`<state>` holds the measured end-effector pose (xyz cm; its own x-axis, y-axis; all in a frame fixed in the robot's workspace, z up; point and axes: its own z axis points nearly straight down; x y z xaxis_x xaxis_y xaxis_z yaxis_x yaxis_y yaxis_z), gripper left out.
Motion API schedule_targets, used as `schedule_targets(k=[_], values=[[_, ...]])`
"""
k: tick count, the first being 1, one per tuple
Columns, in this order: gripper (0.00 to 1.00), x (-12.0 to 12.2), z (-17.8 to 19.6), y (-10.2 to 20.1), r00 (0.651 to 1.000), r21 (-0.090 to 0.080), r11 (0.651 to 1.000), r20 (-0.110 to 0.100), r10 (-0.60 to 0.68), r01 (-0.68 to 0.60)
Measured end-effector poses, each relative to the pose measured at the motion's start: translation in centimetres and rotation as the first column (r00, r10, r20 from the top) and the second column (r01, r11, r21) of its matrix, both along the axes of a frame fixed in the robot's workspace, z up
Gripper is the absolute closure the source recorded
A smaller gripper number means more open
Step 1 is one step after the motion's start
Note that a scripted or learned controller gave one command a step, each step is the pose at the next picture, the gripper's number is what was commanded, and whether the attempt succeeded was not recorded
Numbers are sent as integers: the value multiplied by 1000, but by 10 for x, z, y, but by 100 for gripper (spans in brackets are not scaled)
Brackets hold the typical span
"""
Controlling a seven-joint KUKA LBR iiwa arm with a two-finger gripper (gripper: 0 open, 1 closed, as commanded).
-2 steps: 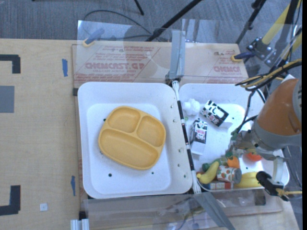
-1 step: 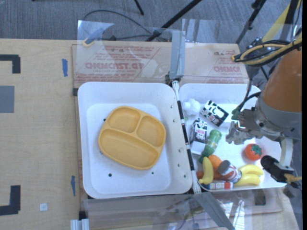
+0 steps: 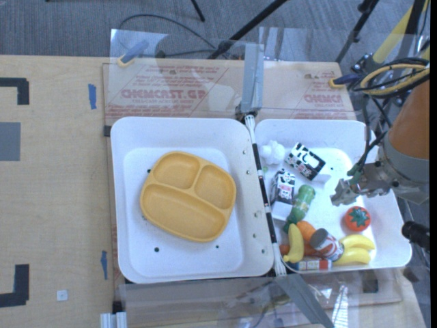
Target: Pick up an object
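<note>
My gripper point(image 3: 343, 195) hangs over the right side of the right bin point(image 3: 328, 128), just above and to the left of a red tomato point(image 3: 356, 219). Nothing is visibly held in it. Below the tomato lies a yellow banana point(image 3: 356, 249). Toward the bin's left wall lie a green bottle point(image 3: 301, 202), a second banana point(image 3: 295, 243), an orange carrot point(image 3: 307, 229) and a small can point(image 3: 328, 246). Two black-and-white toys point(image 3: 305, 160) point(image 3: 285, 184) and a white lump point(image 3: 273, 151) sit at the back left.
The left bin point(image 3: 130, 142) bears a yellow divided plate point(image 3: 188, 195). A raised divider point(image 3: 263, 190) separates the bins. Cables and stand legs point(image 3: 389, 74) crowd the back right, and the arm's orange band point(image 3: 416, 132) looms over the right bin's edge.
</note>
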<state>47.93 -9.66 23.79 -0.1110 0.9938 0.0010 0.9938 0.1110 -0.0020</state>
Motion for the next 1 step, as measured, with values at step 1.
schedule_targets(k=[1], values=[[100,1,-151,-85,999,-3,999,8,-47,47]])
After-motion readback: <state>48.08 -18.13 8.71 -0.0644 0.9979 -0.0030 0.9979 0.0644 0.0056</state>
